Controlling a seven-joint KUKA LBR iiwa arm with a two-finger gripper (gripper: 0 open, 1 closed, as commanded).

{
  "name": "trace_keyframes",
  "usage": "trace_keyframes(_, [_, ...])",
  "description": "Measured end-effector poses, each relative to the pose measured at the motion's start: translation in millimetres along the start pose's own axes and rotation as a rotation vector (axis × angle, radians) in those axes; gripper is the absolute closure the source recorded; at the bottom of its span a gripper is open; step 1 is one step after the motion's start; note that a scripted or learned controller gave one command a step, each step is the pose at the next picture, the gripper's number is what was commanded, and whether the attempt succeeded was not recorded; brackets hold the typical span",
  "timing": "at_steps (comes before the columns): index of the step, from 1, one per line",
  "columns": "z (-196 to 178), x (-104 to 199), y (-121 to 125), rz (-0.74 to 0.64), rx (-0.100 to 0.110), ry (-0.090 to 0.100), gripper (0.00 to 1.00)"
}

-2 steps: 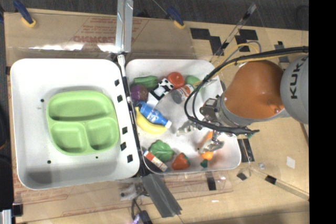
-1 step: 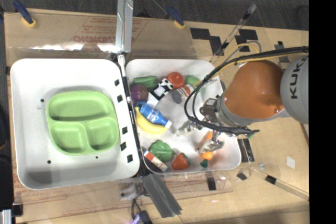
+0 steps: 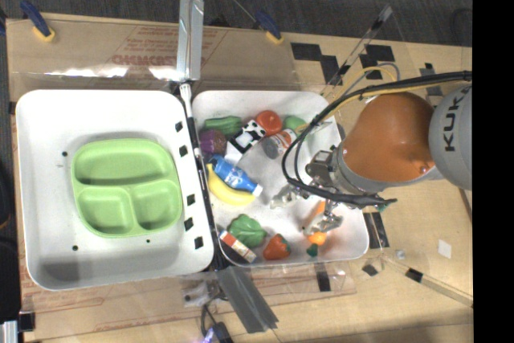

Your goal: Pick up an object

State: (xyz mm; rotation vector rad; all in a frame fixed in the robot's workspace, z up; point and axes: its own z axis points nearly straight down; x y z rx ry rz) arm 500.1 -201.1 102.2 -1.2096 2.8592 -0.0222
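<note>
Camera view, looking down at a slant on a brown counter (image 3: 96,40) carrying two shallow white bins side by side.

Left bin (image 3: 32,173), filling the left half of the frame: holds one light-green divided tray (image 3: 124,187) with three compartments, lying flat near the bin's middle.

Right bin (image 3: 241,100), at centre frame: crowded with small toy foods. Along its upper edge, from left to right: a dark green vegetable (image 3: 222,125), a black-and-white piece (image 3: 254,132), a red-orange round piece (image 3: 269,121) and a small green piece (image 3: 294,124). Just below the dark green one, a purple piece (image 3: 212,143). At mid-left, a blue-and-white bottle (image 3: 237,175) lying across a yellow banana (image 3: 227,189), the two touching. At the lower edge, a green leafy piece (image 3: 247,229), a small red-and-white block (image 3: 235,244) beside it, and a red piece (image 3: 276,247) to the right.

Near the bin's lower right: an orange carrot-like piece (image 3: 319,236) with a green end, lying on the bin floor.

Gripper (image 3: 321,209), reaching in from the right under the grey arm (image 3: 450,132) and its orange band (image 3: 389,136): down over the bin's right part, just above the carrot-like piece. Jaws masked by cables and wrist; opening and any hold impossible to tell.
</note>
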Motion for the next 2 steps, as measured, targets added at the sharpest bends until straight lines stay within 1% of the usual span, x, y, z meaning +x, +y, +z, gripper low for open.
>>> trace_keyframes(2, [0.1,0.1,0.1,0.000,0.000,0.000,0.00])
